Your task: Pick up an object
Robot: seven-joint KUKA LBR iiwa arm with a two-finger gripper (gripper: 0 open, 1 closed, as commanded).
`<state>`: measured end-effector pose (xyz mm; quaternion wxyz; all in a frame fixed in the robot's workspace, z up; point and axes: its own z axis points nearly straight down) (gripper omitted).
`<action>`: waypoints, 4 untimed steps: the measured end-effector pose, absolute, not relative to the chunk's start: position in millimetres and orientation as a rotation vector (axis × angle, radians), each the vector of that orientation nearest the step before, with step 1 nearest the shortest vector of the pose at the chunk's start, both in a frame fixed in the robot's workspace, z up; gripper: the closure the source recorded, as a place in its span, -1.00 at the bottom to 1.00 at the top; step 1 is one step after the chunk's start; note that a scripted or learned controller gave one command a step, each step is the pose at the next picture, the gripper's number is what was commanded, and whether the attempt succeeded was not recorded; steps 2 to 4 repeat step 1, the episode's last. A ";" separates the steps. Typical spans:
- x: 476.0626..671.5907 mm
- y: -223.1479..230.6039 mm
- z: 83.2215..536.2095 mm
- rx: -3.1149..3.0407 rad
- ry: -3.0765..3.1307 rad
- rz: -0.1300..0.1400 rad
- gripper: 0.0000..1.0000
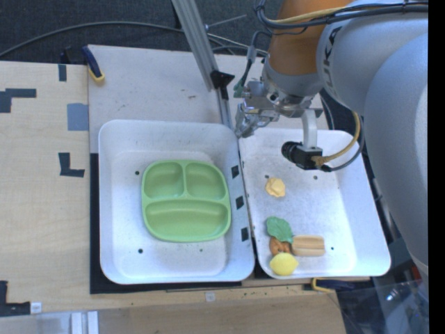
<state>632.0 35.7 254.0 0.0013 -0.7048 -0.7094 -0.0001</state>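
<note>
Arm (348, 40): grey w/ orange band, comes in from the right, wrist over the far edge of the right bin.
Gripper (245, 127): hangs at the far-left corner of the right bin, just by the divide btw the two bins; nothing seen btw its tips. Open or closed: cannot tell, tips too small and dark vs. the rim.
Right bin (361, 207): white, shallow; holds all the small items.
Pale yellow piece (275, 187): alone near bin centre-left, well apart from gripper, nearer the camera than it.
Green leaf-shaped item (279, 227): near front-left of right bin, touching the cluster below it.
Orange-brown item (279, 245): just under the leaf, partly covered by it.
Tan roll-like item (308, 245): lies flat, just right of the orange-brown one, touching it.
Yellow round item (283, 264): front of the cluster, prob. a toy lemon, close to the bin's front wall.
Left bin (115, 186): white; holds a green divided plate (185, 201) w/ three compartments, lying flat, roughly centred.
Black fitting (300, 154): on cable, hangs below the wrist over the right bin's far part.
Bench (35, 186): light wood, grey tape marks at left.
</note>
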 end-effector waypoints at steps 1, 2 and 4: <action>638.3 90.2 249.9 -2.213 -2.227 0.000 1.00; 638.3 90.2 249.9 -2.213 -2.227 0.000 1.00; 638.3 90.2 249.9 -2.213 -2.227 0.000 1.00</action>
